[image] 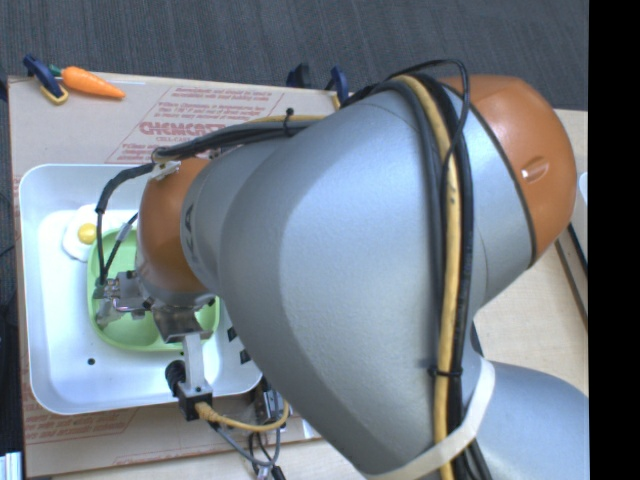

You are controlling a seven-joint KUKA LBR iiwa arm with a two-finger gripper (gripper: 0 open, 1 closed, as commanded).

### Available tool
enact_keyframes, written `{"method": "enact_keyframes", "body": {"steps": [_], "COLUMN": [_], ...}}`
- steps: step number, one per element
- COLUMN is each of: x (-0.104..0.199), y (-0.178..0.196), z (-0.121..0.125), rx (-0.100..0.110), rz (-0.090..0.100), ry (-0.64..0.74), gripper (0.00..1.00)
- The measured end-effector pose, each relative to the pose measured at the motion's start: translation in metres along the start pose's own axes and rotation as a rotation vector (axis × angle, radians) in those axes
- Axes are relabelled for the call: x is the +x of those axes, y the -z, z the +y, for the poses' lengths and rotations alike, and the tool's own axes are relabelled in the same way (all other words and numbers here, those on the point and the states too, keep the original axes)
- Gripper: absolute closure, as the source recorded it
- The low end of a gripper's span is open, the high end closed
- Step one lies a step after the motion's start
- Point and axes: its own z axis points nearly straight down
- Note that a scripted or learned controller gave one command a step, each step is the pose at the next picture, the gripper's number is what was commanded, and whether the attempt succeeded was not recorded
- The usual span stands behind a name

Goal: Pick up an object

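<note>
The left white bin (45,368) holds a light green, plate-like object (135,330) and a toy fried egg (80,236), white with a yellow yolk, near the bin's left wall. My gripper (120,298) hangs low over the green object, right on top of it in this view. The gripper's metal parts and cables hide the middle of the green object. The egg lies just up and left of the gripper, apart from it. The big grey arm (380,268) with its orange band (165,238) covers the right part of this bin and the other bin.
A toy carrot (92,82) and a blue clamp (45,76) lie outside the bins on the cardboard sheet (200,118) at the back left. A small dark speck (91,361) sits on the bin floor near the front. Cables (240,423) hang past the bin's front rim.
</note>
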Motion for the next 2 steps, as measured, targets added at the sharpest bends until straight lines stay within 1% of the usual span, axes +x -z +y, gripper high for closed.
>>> {"method": "enact_keyframes", "body": {"steps": [1, 2], "x": [-0.06, 0.009], "y": [0.0, -0.001], "z": [0.007, 0.072], "rx": [0.002, 0.004], "rz": [0.004, 0.0], "ry": [0.001, -0.003], "gripper": [0.0, 0.0]}}
